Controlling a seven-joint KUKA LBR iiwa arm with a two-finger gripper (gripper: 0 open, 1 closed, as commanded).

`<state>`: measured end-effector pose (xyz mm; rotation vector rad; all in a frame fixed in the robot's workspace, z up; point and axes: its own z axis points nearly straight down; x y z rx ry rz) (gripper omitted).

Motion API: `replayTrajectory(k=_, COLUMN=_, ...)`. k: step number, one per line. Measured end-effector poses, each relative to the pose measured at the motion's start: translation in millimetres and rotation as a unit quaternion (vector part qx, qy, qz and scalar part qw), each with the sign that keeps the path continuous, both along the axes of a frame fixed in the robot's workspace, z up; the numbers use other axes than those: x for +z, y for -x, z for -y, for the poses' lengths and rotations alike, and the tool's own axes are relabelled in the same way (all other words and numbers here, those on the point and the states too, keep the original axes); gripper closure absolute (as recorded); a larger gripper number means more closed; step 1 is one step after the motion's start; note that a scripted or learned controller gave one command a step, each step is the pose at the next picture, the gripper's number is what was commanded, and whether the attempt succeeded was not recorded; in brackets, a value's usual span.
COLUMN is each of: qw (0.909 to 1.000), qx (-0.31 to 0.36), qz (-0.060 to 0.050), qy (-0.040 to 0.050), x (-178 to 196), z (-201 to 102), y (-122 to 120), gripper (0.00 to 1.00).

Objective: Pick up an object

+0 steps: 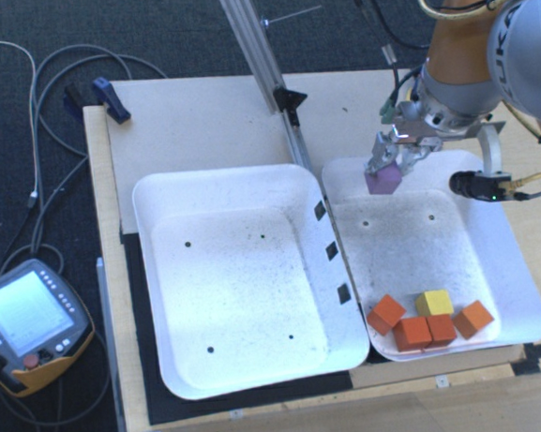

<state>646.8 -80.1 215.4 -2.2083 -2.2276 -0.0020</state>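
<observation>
Fingers [390, 158] grasp the purple block [384, 179], lifted above the right bin [509, 255]. Other blocks [428, 319] lie near its front edge.

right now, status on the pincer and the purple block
Pincer shut on small purple block, above right white bin's far end. Orange and yellow cubes clustered at near edge, nothing obstructing.

Both bins [221, 191] are white with fine dark speckling, the right one holding a purple block [384, 179] (pale, almost mauve), a yellow cube [437, 302] and four orange blocks [427, 325], all on a tan surface [196, 118] over dark grey carpet [21, 166].
</observation>
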Motion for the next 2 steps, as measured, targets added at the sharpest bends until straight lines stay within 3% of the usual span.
replayTrajectory(k=1, qw=1.0, qx=0.001, qz=0.006, qy=0.0004, x=71.5, z=-76.4, y=2.2, gripper=1.0)
replayTrajectory(k=2, qw=1.0, qx=-0.001, qz=-0.005, qy=0.0005, x=-5.8, z=-143.3, y=49.3, gripper=1.0)
